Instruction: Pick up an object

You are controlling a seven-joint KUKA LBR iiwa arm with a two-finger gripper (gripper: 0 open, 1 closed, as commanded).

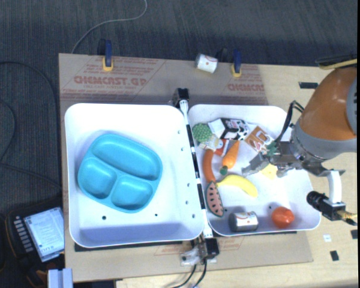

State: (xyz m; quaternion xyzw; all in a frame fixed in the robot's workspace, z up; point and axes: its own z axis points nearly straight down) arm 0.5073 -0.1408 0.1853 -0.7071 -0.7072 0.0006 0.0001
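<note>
I have the gripper low in the right bin, its fingers apart with nothing between them, just above the banana, which lies near the bin's middle beside the carrot. I judge the banana a light, stiff, smooth plastic toy, so I would close across its thick middle, where the curve gives the fingers least chance to slip.

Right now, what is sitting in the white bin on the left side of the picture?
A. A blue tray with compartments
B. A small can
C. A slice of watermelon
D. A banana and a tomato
A. The left bin holds a blue divided tray, while the banana, tomato, can and watermelon slice all lie in the right bin.
</note>
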